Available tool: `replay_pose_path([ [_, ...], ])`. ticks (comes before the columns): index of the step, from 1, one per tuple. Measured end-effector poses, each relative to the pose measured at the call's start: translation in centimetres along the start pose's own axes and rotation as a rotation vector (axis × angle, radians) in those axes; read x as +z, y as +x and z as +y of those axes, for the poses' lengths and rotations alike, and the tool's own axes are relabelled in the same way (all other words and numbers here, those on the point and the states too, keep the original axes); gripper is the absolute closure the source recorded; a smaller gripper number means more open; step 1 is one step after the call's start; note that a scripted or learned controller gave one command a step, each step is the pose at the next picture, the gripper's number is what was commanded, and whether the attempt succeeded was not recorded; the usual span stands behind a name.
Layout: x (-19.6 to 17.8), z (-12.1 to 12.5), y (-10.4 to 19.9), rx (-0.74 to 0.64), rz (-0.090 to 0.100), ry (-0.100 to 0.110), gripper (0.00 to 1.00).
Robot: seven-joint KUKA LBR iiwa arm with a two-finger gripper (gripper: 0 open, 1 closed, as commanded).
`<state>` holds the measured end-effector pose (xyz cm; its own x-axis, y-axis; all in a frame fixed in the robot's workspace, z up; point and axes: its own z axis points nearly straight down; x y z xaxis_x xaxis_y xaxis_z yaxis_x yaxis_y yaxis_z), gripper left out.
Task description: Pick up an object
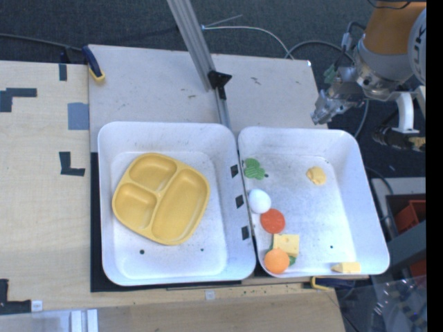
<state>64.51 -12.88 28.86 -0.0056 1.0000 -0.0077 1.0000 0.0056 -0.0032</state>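
On the far left, the desk [41, 185] shows pale wood with a few dark tape marks stuck to it. A grey board lies across the upper middle, with a yellow-handled clamp [93, 63] at its top left corner. From the top of the view a silver metal post [194, 37] slants down to the seam between the two bins.

The left bin [118, 265] holds a yellow divided plate [161, 197], lying flat and turned at an angle, with three compartments. It sits toward the upper left of that bin, apart from the walls.

The right bin [360, 206] carries the small things to be picked. Along its left side, from top to bottom, lie a green leafy piece [253, 169], a white ball [259, 200], a red round piece [273, 220] just below and touching the ball or nearly so, a yellow cheese-like block [286, 243], and an orange ball [277, 261] beside the block at the near wall. A small pale yellow lump [316, 176] rests alone in the upper right part of the bin, well apart from the others. A small yellow wedge [346, 268] lies by the near right corner.

At the upper right, the end effector [324, 113] hangs outside the right bin, above its far right corner, below the arm's orange band. Nothing is visibly between its fingers; how far apart they stand cannot be told from this angle.
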Motion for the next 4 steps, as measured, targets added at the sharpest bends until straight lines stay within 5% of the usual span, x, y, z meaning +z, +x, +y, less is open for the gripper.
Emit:
replay_pose_path([
  [4,-3.8,0.1,0.0,-0.002,-0.004,0.002,1.00],
])
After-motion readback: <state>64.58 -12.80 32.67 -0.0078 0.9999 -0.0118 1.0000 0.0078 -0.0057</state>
